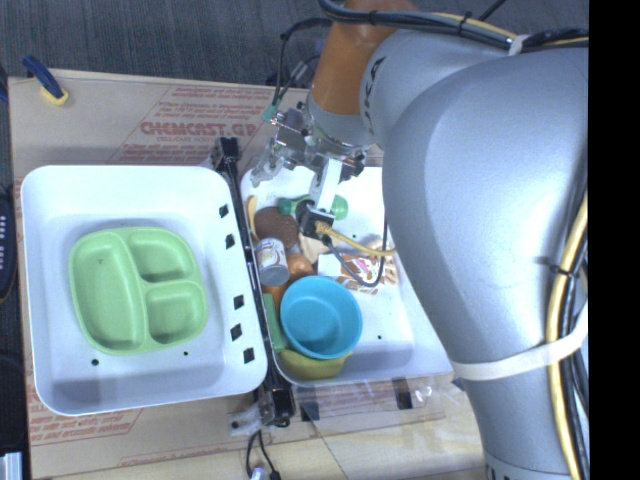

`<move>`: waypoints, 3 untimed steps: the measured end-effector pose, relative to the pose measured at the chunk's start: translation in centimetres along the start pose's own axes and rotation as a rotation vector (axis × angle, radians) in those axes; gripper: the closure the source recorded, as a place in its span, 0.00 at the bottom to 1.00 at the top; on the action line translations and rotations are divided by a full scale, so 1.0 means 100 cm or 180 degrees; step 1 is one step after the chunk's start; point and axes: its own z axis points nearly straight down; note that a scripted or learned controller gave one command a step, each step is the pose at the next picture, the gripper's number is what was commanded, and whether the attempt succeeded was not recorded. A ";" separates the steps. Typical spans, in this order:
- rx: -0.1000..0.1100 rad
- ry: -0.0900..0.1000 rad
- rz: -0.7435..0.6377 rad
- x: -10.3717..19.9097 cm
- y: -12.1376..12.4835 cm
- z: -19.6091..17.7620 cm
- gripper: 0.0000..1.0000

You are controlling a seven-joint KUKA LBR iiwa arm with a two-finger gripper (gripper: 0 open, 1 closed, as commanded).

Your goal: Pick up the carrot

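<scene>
A small orange piece that looks like the carrot (300, 265) lies in the right bin (395, 343), wedged between a metal can (270, 259) and the rim of a blue bowl (320, 316); most of it is hidden. My gripper (298, 163) hangs over the far end of that bin, above and behind a brown rounded thing (276, 227) and a green item (300, 208). It is apart from the carrot, which sits closer to the front. Nothing can be seen held in it.
A green divided plate (138, 288) rests in the left bin (50, 198). A yellow-green thing (312, 367) pokes out under the blue bowl. The arm's big grey body (480, 188) covers the right bin's right side. A blue clamp (45, 80) sits at the bench's far left.
</scene>
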 end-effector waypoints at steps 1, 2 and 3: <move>-0.0015 0.0013 0.1145 0.042 -0.019 0.000 0.00; 0.0008 -0.0002 0.1606 0.093 -0.058 0.001 0.00; 0.0017 -0.0014 0.1633 0.091 -0.131 0.098 0.00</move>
